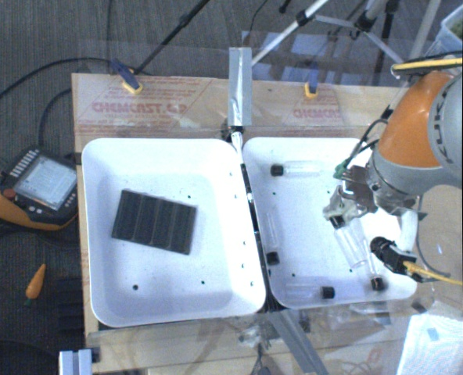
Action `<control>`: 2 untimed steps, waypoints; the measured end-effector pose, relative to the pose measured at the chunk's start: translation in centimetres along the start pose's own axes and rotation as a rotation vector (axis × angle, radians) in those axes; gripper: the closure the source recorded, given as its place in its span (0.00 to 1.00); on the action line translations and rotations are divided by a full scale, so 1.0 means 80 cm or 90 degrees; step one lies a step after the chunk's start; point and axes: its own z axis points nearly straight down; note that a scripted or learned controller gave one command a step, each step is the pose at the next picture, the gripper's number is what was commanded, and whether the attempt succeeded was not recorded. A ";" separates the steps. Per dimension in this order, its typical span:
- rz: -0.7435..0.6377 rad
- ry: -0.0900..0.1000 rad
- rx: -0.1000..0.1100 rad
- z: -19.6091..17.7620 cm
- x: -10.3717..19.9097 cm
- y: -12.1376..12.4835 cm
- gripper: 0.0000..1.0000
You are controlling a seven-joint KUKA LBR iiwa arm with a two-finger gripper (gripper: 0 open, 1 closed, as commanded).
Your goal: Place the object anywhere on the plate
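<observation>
**Over the right bin, plate waiting on the left**

I'm hanging over the right bin (pixel 294 209), my pincer (pixel 342 209) low near its right side. Whether it's apart or together I cannot tell from up here. Below it lie clear, tube-like objects (pixel 355 248), hard to make out against the white; I can't say for certain I have one. So I judge this the pick step, not yet the carry. The dark ribbed plate (pixel 153 222) sits flat in the left bin (pixel 106 287), well apart from me. Next move calls for a sure grip, then a lift across the divider. Count: two bins, one plate, one arm; clear objects at least two, number uncertain.
</observation>
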 end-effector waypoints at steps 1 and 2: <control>0.104 0.004 -0.007 -0.171 0.071 -0.009 1.00; 0.044 0.004 -0.007 -0.302 0.194 -0.025 1.00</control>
